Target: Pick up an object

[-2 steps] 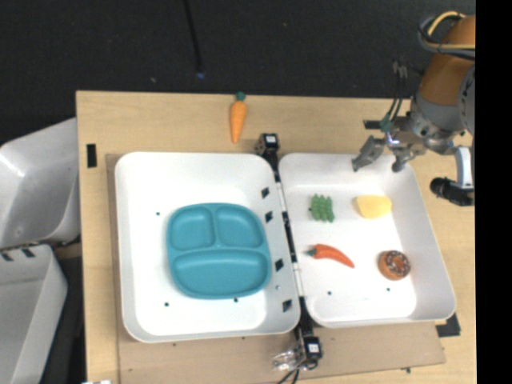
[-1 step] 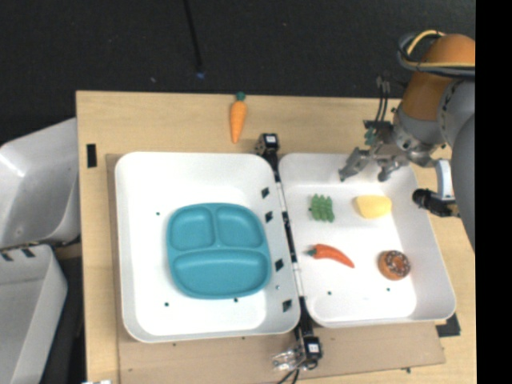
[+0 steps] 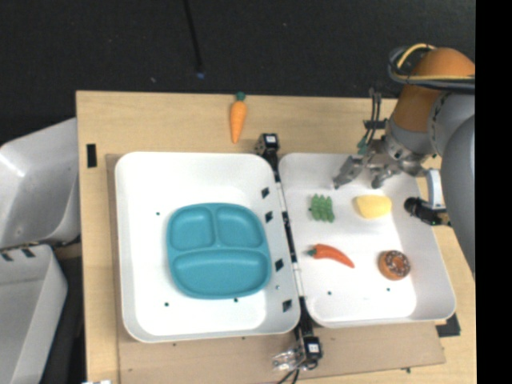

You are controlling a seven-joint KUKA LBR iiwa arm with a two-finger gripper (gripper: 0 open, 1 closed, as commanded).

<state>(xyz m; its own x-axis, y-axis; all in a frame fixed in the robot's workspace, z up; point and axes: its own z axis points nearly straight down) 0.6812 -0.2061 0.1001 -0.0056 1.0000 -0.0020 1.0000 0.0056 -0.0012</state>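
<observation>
Two white bins sit side by side on a pale wood-coloured bench (image 3: 176,122), with black all around it. The left bin (image 3: 144,294) holds a teal divided plate (image 3: 218,249), one flat colour with no pattern. In the right bin (image 3: 424,294) there is a small dark green piece (image 3: 322,207), a yellow lump (image 3: 373,206), a red-orange pepper (image 3: 332,254) with a green stalk end, and a brown round thing (image 3: 394,265) speckled with lighter dots. On the bare bench lies an orange carrot (image 3: 238,118) with a green top. The arm (image 3: 416,110) is grey with an orange band, and its gripper (image 3: 364,174) is dull grey metal.
</observation>
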